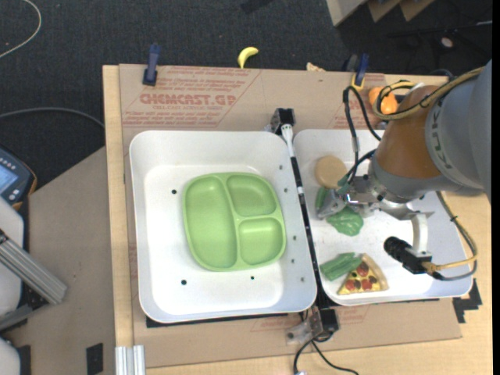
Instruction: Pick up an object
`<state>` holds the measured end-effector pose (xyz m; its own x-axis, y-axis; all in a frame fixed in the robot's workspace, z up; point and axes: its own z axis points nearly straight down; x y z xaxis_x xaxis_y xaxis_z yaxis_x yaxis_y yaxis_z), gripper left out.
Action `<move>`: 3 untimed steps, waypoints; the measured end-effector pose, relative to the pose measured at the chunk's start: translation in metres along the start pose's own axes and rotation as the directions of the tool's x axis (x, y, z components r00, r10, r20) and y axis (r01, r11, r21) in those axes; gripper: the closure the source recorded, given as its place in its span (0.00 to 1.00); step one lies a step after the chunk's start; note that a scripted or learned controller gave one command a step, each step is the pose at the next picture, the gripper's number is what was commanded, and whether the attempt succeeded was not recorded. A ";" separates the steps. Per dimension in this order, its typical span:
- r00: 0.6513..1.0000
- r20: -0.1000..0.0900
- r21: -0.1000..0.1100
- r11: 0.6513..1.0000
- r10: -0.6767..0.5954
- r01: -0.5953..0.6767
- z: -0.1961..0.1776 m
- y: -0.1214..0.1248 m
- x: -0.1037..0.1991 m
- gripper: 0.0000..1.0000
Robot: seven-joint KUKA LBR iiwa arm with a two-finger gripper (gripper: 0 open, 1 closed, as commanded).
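Observation:
My gripper (341, 199) is low in the right bin (406, 287), near that bin's left wall. It sits right over a green leafy toy (346, 224) and beside a small green piece (323, 201). A tan round piece (330, 169) lies just behind the gripper. Toward the bin's front lie a green pea pod (337, 266) and a toy pizza slice (362, 277). The wrist hides whatever may be between the gripper and the green toys.
The left bin (156, 209) holds a light green divided plate (233, 220). A black rail (295, 186) runs between the two bins. A black cylinder on a cable (405, 255) hangs off the arm over the right bin. The grey and orange arm (437, 139) covers the bin's back right.

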<state>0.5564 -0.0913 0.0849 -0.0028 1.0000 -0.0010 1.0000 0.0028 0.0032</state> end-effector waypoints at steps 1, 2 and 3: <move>1.000 0.001 0.000 1.000 0.003 -0.003 -0.010 -0.001 -0.001 1.00; 1.000 0.001 -0.002 1.000 0.001 -0.001 0.000 0.061 -0.022 1.00; 1.000 -0.004 -0.009 1.000 -0.009 0.009 -0.107 0.073 0.096 1.00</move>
<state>0.6286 0.0050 0.1919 -0.0114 0.9999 0.0028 0.9999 0.0114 0.0117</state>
